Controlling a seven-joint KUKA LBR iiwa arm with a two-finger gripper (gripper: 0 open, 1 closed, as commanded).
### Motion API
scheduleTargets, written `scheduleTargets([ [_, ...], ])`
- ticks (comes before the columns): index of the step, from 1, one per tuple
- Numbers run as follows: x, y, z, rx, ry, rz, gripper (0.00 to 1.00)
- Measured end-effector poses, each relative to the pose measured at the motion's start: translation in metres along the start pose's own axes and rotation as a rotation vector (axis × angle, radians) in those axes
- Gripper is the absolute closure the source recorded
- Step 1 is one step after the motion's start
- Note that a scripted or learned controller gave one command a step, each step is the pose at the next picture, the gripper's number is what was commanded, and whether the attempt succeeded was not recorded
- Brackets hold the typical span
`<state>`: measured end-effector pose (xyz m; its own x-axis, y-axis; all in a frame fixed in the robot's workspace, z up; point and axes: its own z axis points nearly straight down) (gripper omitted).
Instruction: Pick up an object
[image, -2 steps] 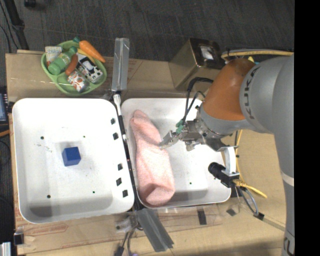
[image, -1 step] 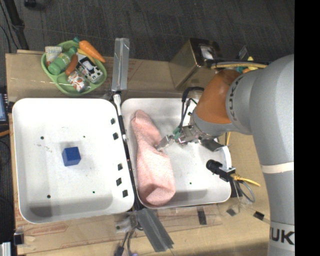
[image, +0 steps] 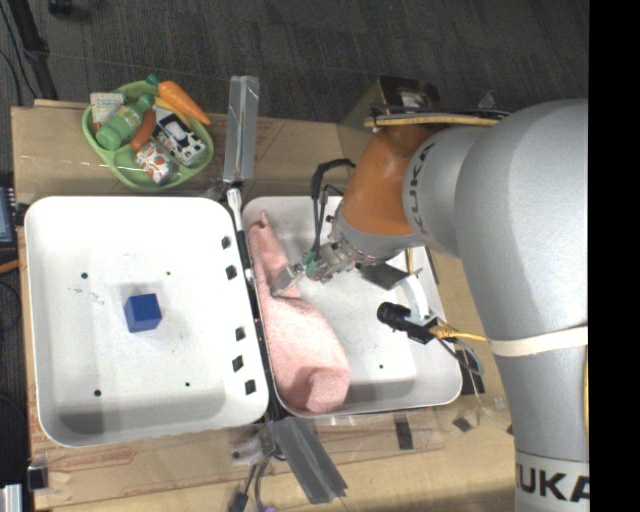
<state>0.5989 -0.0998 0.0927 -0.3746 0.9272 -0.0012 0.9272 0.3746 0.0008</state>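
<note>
Pink cloth is the item nearest the tool, and we take the right bin as our reference for every position below. The cloth lies inside that bin, stretched along its wall on the view's left. It runs from the bin's far corner down to its near wall, where it ends in a thick rolled bulge. The remainder of the bin floor shows bare white.

We record the gripper low inside the same bin, roughly halfway along that wall on the view's left. Its tip is at the cloth's inner edge. Whether it touches the fabric we cannot confirm, and whether it is spread or closed we cannot tell. No fabric appears lifted off the bin floor.

The arm enters across the bin's rim on the view's right. Its orange band sits over the bin's far wall.

A blue cube rests alone in the left bin, which adjoins our reference bin, well apart from the gripper. A green bowl of small toy foods, among them an orange carrot, stands on the bench beyond that neighbouring bin, diagonally away from the reference bin's far corner.
</note>
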Motion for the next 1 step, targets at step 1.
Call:
scheduleTargets([
  [1, 0.0091, -0.0444, 0.0009, 0.003, 0.002, 0.028, 0.0],
])
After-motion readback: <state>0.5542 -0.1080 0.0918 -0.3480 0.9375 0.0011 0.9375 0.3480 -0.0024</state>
